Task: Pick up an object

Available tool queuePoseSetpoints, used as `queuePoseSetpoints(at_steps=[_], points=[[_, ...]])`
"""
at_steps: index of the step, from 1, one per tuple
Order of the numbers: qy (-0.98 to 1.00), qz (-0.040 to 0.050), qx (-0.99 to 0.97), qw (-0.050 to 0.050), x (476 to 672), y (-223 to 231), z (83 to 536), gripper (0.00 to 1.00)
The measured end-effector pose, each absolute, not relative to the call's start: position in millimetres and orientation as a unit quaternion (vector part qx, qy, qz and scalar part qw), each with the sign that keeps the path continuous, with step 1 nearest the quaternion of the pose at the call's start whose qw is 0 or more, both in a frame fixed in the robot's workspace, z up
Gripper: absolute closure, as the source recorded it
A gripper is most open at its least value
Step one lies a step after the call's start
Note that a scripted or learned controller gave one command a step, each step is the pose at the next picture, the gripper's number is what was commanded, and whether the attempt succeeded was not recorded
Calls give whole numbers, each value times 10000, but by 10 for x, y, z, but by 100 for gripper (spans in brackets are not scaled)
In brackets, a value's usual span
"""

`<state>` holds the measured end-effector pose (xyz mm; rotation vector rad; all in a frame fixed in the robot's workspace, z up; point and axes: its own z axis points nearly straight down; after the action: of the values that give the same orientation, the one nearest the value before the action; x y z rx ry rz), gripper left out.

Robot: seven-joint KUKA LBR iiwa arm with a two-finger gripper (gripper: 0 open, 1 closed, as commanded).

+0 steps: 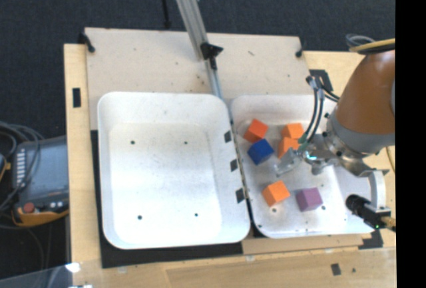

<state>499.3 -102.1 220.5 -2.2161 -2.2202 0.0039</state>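
The right bin holds several small blocks. An orange block lies near its back left, with a blue block just in front of it. Two more orange blocks sit close together at the middle back. Another orange block and a purple block rest toward the front. My gripper hangs low over the bin's middle, between the blue block and the orange pair, just above the front orange block. No block shows between its fingers.
The left bin stands beside the right one. A metal pole slants up from the gap between the bins at the back. The arm's grey and orange body covers the right bin's right side.
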Motion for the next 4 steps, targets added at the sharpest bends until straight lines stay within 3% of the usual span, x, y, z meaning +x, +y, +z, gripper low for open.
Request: queuePoseSetpoints(at_steps=[1, 3, 4], points=[[-7062, -4, -7080, -3, 5003, -1026, 2228, 0], [-7063, 19, -7079, 18, 5053, -1025, 1213, 0], [-7061, -3, -7081, -5, 5064, -1038, 979, 0]])
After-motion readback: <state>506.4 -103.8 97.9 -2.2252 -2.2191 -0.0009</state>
